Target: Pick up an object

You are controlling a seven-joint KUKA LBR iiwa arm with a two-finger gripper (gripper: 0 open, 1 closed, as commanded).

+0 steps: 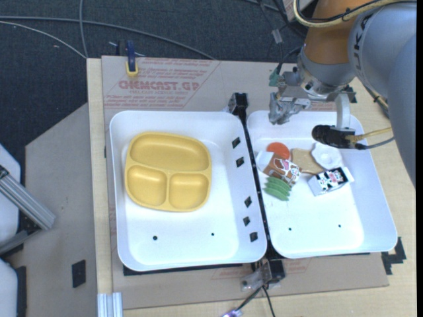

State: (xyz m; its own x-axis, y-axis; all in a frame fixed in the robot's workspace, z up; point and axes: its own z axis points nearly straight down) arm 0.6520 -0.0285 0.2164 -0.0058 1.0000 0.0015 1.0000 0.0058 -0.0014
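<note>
Above the right bin's [370, 197] far edge, my gripper [283, 113] hangs; whether it is open I cannot tell. Descending here risks striking rim, missing the toy pile [284, 170].

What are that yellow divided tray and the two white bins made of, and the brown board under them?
The yellow three-compartment tray looks like moulded plastic: one even colour, rounded edges, soft sheen. The two shallow white bins seem glossy plastic too, with smooth curved rims. The brown printed board underneath is matte; probably cardboard or paper-faced sheet, though the look leaves that open.
</note>
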